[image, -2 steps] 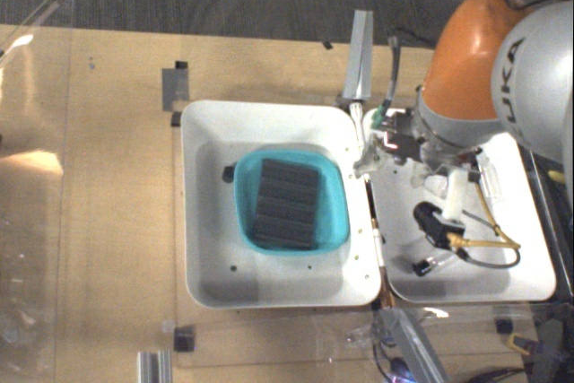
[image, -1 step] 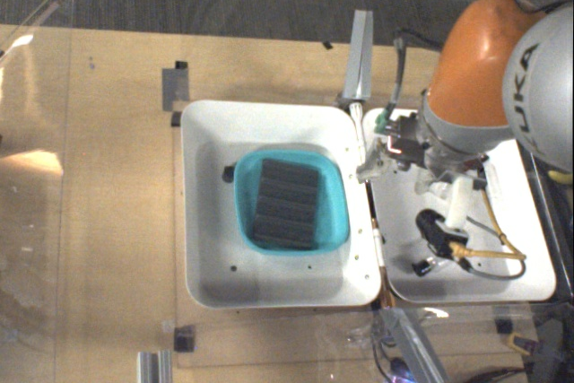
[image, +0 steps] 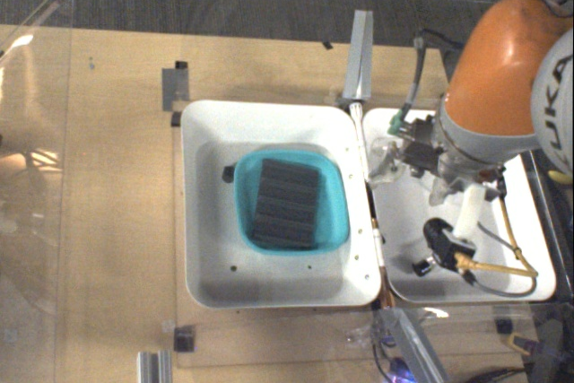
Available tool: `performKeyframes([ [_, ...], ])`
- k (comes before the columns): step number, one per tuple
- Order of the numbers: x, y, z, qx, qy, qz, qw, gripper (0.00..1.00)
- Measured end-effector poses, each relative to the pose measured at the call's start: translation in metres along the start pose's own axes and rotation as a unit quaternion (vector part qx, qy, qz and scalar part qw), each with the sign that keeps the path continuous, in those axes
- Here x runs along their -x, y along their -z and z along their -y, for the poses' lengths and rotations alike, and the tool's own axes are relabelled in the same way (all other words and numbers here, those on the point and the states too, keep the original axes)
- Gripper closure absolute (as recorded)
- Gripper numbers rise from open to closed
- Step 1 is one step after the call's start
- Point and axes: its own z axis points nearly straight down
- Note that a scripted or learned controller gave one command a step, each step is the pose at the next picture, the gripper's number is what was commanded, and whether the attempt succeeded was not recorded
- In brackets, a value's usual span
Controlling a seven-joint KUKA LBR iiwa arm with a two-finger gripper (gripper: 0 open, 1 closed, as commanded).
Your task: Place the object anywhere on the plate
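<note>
Bins: two, white and shallow, set side by side on one wooden bench. The left bin and the right bin meet along their shared edge.

Plate: one, turquoise, with rounded corners. It lies flat on the floor of the left bin, roughly in the middle, with white floor showing all round it.

Block: one, dark grey, ribbed across its top. It lies flat on the plate, well inside the rim. Its long side runs front to back at a slight tilt. Turquoise shows past all four of its sides, most of it on the right.

Small black piece: one. It sits on the floor of the left bin, against the plate's left rim and apart from the block.

Arm: one, mine, grey with the orange band uppermost. It reaches in from the right and stands over the right bin.

Gripper: one, mine. It hangs over the back left part of the right bin, near the wall shared with the left bin, and well apart from the plate and the block. My own wrist covers much of it, so I cannot tell whether my jaws are open or closed.

Grey bar: one, upright at the back of the bench, in line with the seam between the two bins.

Small dark fittings: two, both on the bench, one by the left bin's back left corner and one off its front left corner.
</note>
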Motion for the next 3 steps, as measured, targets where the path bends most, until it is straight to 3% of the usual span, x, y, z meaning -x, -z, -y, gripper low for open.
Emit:
performKeyframes([
  [1, 0.022, -0.025, -0.007, -0.002, -0.027, 0.001, 0.9996, 0.0],
  [2, -0.023, -0.065, 0.01, -0.004, -0.055, 0.001, 0.9985, 0.0],
  [3, 0.0, -0.08, -0.009, -0.004, -0.058, 0.001, 0.9983, 0.0],
])
